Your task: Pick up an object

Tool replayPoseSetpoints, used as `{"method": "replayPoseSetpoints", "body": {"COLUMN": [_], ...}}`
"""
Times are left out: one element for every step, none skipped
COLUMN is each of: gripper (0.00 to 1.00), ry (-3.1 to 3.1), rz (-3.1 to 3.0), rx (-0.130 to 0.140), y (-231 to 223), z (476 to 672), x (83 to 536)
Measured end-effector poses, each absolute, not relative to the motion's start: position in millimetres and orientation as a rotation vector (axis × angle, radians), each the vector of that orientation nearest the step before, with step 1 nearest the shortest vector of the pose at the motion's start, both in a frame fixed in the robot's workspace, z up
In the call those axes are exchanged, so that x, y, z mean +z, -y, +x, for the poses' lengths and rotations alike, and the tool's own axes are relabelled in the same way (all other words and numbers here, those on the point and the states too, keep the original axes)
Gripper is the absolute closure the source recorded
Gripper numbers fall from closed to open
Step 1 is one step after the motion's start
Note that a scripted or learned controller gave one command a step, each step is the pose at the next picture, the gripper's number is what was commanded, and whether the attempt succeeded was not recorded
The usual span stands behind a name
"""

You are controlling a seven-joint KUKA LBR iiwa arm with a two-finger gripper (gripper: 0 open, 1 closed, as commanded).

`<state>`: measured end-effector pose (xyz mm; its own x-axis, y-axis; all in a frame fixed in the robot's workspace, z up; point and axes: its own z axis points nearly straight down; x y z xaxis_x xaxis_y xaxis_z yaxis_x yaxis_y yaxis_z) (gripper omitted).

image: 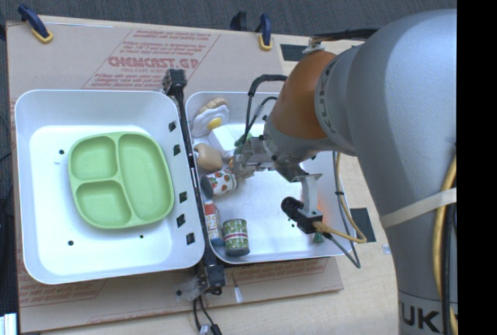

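The right bin holds several small objects along its left side. A white and yellow toy lies at the top, a tan rounded piece below it, then a red-and-white spotted item, a thin red stick and a green can near the front. My gripper reaches down from the grey arm with its orange band, right beside the tan piece and the spotted item. Its tips are hidden among these objects.
The left bin holds a light green divided plate. Black clips run down the divider between the bins. A cable and a black fitting hang over the right bin's right part. Cardboard lies under both bins.
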<state>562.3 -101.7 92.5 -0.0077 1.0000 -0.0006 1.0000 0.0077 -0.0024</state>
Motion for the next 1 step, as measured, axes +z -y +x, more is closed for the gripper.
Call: {"method": "replayPoseSetpoints", "body": {"gripper": [1.0], "ry": [2.227], "rz": [-2.217], "rx": [0.0], "y": [134.5], "z": [554.3], "x": [167.2]}}
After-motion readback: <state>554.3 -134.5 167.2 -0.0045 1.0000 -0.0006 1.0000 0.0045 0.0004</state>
